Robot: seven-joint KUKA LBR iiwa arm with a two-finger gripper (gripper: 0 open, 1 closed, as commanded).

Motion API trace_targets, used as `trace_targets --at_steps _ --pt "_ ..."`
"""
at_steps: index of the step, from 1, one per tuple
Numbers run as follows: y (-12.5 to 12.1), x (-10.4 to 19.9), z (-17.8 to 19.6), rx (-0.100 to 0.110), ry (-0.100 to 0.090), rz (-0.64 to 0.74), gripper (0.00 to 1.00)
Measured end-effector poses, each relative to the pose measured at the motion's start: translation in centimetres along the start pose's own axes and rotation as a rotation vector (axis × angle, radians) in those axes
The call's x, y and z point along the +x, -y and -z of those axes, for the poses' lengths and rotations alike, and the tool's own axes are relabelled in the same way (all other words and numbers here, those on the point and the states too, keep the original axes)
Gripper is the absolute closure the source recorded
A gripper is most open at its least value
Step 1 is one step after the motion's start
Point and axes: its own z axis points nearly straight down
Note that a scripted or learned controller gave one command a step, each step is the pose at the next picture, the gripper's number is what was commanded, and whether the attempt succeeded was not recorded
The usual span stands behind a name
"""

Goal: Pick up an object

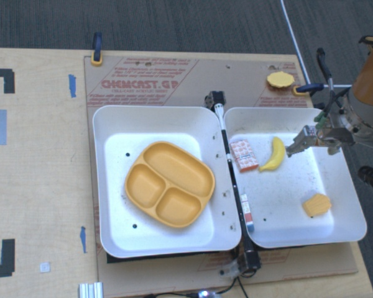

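**Gripper closing in on the banana**

The gripper [293, 146] hangs in the right bin [336, 228], tips just beside the banana [273, 154]; whether it is released or clenched I cannot tell. This looks like the approach step: next it must settle over the fruit and close. A red-and-white packet [244, 154] lies near, a yellow chunk [316, 205] well apart. The divided plate [169, 184] occupies the left bin [105, 185]

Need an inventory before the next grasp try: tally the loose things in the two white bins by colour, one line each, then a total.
Yellow or orange-yellow: 3, the divided plate in the left bin, the banana and a small yellow lump in the right bin
Red and white: 1, a small packet in the right bin
Total: 4
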Motion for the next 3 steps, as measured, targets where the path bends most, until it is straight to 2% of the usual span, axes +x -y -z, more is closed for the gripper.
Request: trace_targets --at_steps 1,2,3 --pt "-3.8 -1.9 -15.7 -0.005 0.002 0.000 0.00" --pt "-3.8 -1.9 -14.7 -0.008 0.003 0.000 1.00" --pt "4.6 5.6 -5.8 0.000 -0.001 0.001 1.00"
